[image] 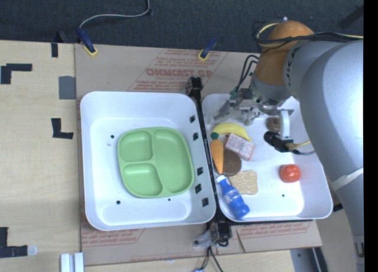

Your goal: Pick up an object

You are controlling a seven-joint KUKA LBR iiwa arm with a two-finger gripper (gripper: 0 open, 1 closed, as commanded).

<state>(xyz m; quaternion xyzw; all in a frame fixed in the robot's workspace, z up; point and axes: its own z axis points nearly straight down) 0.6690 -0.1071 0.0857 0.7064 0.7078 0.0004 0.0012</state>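
Observation:
In the right bin (307, 203) lie a yellow banana (231, 129), an orange oblong piece (217, 154), a small pink-and-white packet (240, 145), a brown round cookie (231, 164), a tan slice of bread (247, 182), a blue bottle (232, 196) and a red tomato (289, 173). My gripper (243, 110) hangs low over the bin's far left part, just above the banana. Nothing shows between its fingers.
The left bin (97, 117) holds a green divided plate (156, 161). A black clamp (195, 87) sits where the two bins meet at the far side. The grey arm (331, 105) covers the right bin's right side. Cardboard lies under both bins.

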